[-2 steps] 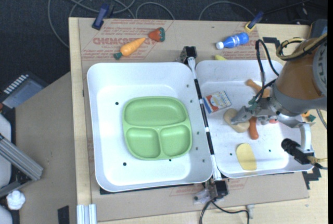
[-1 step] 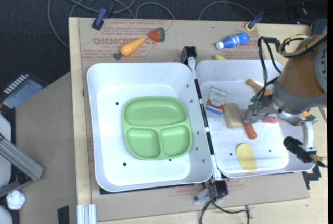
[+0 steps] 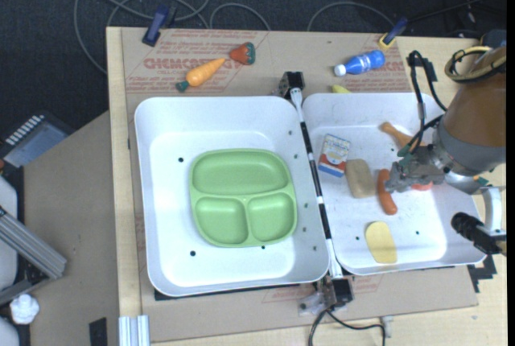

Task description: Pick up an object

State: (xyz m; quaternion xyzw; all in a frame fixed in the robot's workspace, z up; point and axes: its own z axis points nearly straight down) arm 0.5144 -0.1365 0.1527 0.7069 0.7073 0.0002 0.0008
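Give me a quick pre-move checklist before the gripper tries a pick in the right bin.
1. Gripper over the right bin: ok.
2. A target close by: ok, the red sausage lies just below it.
3. Anything held between the gripper's fingers: cannot tell, the arm hides them.
4. Neighbours near the target: not ok, the tan bread piece lies right beside the sausage.
5. Other options lying apart: ok, the yellow piece and the small carton.
6. Green divided plate away in the left bin: ok.
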